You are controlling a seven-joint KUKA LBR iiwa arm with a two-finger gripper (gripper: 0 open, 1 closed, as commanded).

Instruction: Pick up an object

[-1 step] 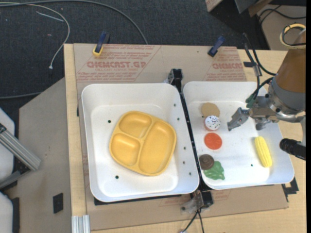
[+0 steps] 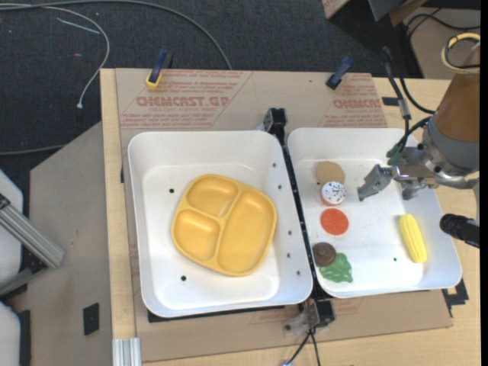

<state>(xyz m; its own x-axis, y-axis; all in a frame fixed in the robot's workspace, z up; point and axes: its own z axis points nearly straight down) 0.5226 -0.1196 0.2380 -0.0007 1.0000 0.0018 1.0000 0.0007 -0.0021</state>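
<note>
Two "CHEMCAST GP" prints (image 2: 185, 101) mark the board behind both bins (image 2: 145, 204).

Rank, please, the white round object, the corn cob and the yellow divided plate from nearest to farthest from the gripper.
From the gripper:
1. White round object, just to its left in the right bin.
2. Corn cob, below it, toward the near right.
3. Yellow divided plate, in the left bin.

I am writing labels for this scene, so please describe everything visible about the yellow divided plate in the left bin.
The yellow divided plate is a rounded tray that looks like smooth plastic, with raised ridges splitting it into three compartments: two smaller ones on its left side and one long one on its right. All three hold nothing. It lies flat, right side up and turned slightly askew, near the middle of the left bin, resting on the bin's white floor. Nothing else touches it.
</note>
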